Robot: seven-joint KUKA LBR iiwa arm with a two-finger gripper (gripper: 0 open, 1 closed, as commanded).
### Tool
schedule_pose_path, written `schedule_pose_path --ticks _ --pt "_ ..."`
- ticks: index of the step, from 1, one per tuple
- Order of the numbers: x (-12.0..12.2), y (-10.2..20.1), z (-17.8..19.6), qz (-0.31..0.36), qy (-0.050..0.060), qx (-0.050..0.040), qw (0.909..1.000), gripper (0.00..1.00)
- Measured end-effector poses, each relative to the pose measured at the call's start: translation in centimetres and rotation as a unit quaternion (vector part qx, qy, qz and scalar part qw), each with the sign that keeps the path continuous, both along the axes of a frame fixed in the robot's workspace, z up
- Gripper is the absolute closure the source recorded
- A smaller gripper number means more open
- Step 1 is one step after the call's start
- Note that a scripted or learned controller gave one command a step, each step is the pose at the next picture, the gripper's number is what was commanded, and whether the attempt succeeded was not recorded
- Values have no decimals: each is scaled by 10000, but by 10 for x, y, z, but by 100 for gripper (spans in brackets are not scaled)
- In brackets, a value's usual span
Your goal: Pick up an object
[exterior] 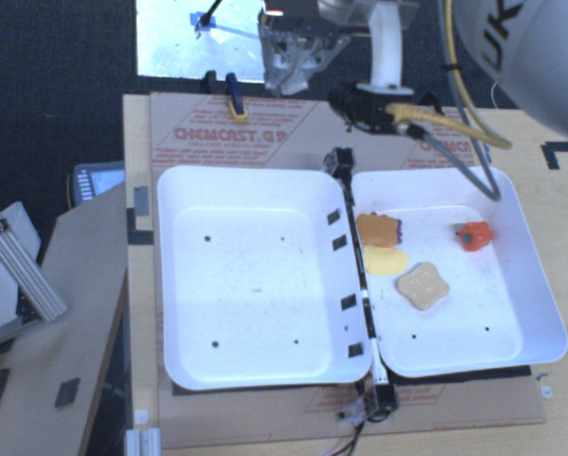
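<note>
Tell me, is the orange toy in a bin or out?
In. The orange toy lies on the floor of the right bin, near its far right corner.

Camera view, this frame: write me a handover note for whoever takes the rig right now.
Gripper: raised above the bench behind the bins, holding nothing.
Right bin: orange-brown piece, yellow piece touching it, tan toast-like piece, red-orange piece apart toward the right wall.
Left bin: no objects seen.
Done: nothing picked.
Left: descend into the right bin, grasp one piece, lift.
</note>
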State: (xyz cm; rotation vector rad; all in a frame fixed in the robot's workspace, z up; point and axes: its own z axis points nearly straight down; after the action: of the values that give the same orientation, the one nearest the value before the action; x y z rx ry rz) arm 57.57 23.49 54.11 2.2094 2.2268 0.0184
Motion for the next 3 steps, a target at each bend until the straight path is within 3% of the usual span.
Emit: schedule_pose_path --ticks 1,2,3 --pt "0 -1 -6 -3 47 -21 10000 0" --pt "0 0 6 21 32 -14 10000 100" --pt "0 0 5 33 38 -17 10000 0"
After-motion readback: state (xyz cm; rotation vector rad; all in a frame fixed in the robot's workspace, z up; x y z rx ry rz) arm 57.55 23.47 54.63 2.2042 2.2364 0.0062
